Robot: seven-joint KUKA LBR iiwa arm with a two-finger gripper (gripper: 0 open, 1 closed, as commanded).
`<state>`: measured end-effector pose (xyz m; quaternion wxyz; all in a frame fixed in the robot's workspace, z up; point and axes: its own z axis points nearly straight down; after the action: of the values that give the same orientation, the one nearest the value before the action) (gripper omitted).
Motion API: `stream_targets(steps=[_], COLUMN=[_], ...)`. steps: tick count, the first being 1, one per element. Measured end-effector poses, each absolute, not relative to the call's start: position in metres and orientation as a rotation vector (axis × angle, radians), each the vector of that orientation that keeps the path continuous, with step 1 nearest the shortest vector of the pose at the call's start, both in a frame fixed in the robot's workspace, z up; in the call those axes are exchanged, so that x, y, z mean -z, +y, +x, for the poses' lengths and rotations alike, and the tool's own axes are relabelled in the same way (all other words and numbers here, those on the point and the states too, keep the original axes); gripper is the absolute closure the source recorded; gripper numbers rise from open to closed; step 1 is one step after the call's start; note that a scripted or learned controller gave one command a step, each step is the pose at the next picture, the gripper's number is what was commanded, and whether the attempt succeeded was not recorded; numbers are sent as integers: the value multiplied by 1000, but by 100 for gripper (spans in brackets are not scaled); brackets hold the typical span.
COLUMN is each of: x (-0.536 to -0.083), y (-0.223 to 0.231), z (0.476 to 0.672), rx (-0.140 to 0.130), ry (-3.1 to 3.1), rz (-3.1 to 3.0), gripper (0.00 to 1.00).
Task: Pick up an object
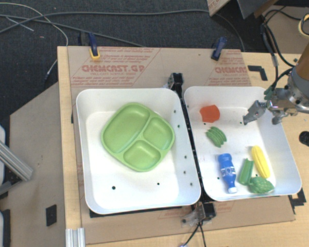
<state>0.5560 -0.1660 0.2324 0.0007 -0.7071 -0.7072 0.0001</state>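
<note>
Approach stage: nothing lifted yet, all pieces lie in the right bin [286,153].

The red block [210,113] sits near the bin's far edge, the green ridged piece [216,136] just in front of it; the blue bottle [227,173], green stick [245,171], yellow corn [260,161] and broccoli [261,184] cluster toward the near right corner. The gripper [262,112] hangs over the far right part, fingers apparently spread and grasping nothing. Next move, in my judgement: centre over one piece and descend.
</note>
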Motion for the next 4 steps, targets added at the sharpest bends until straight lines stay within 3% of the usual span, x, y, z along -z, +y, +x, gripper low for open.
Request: stream_targets(steps=[1, 4], x=[-233, -83], y=[-166, -167], z=[556, 559], rx=[0, -3], ry=[-2221, -2217], rz=[-2220, -2218], gripper=[0, 0])
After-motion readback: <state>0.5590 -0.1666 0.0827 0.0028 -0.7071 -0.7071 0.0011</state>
